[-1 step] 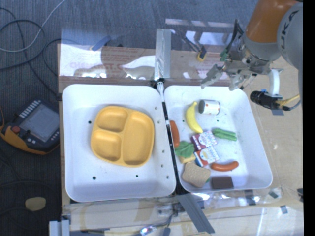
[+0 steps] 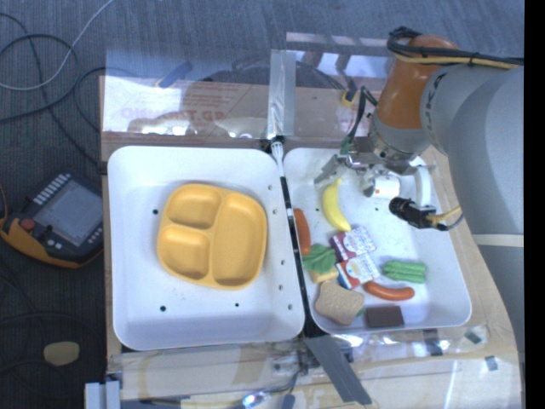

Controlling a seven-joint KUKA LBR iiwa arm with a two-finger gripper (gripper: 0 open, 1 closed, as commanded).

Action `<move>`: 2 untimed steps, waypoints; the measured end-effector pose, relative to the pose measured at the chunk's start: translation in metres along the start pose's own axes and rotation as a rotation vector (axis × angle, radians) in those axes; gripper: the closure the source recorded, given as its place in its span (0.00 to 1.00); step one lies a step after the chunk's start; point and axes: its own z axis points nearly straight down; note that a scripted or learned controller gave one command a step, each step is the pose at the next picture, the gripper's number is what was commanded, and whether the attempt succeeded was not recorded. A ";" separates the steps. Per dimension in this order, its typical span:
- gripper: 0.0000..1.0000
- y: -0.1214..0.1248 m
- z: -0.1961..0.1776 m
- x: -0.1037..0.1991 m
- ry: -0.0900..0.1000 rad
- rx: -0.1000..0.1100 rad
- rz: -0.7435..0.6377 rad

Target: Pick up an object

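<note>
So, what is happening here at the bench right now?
A grey robot arm reaches in over the right bin, which holds toy food. Its gripper is low at the far end of that bin, just above the top of the banana. Nothing is seen between its fingers, so no object is picked up yet. Nearby lie a sausage, a green vegetable, a slice of bread and some small packets. The left bin holds a yellow divided plate.

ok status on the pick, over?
Gripper low in right bin, above banana. Nothing seen held. Carton and carrot crowd close by.
</note>
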 end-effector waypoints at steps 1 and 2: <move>0.00 0.005 -0.072 0.060 0.003 -0.001 -0.024; 0.00 -0.015 -0.085 0.045 0.003 0.001 -0.026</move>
